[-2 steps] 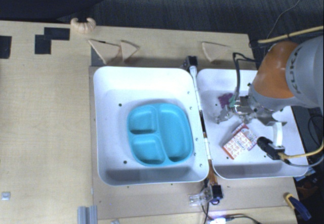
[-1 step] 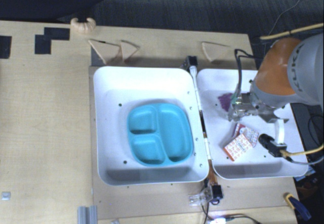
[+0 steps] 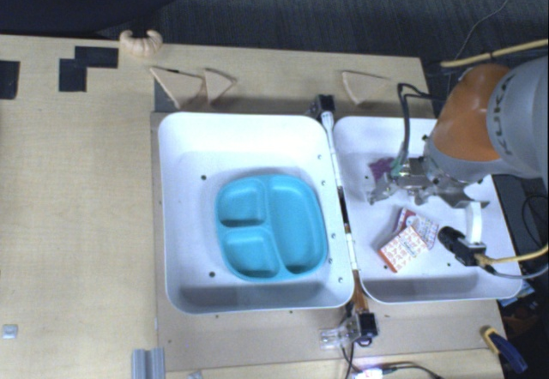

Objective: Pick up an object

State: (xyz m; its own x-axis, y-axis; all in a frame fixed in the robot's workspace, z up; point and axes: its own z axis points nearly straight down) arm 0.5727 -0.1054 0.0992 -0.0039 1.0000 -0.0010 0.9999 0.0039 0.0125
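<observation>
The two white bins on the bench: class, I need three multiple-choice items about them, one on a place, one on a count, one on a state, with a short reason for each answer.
1. Where does the blue tray lie?
A. In the left bin
B. In the right bin
C. On the bench outside both bins

2. How many compartments does the blue tray have?
A. One
B. Three
C. Six

3. How does the red and white packet lie?
A. Flat on the right bin's floor
B. Propped upright against the blue tray
C. Hanging over the bin's rim

Answers: 1 A, the tray fills the left bin's middle. 2 B, two small sections beside one long one. 3 A, it lies flat just below the gripper.
</observation>
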